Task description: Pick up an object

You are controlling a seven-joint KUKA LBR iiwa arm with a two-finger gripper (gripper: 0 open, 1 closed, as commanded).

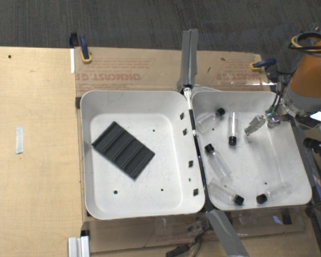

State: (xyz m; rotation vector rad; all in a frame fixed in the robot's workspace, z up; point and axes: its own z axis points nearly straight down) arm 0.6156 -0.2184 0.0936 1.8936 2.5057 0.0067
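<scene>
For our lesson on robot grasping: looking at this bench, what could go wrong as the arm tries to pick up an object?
1. The clear tubes in the right bin are round and see-through; they may roll or slip away from the pincer.
2. Two tubes lie against the bin's near wall, leaving little room to close around them.
3. The flat ridged black panel in the left bin offers little edge to grip.

The arm is cut off by the right edge, so only its orange band and wrist show. The gripper is small and blurred. The clear tubes in the right bin nearly vanish against its white floor, their outlines uncertain.
</scene>
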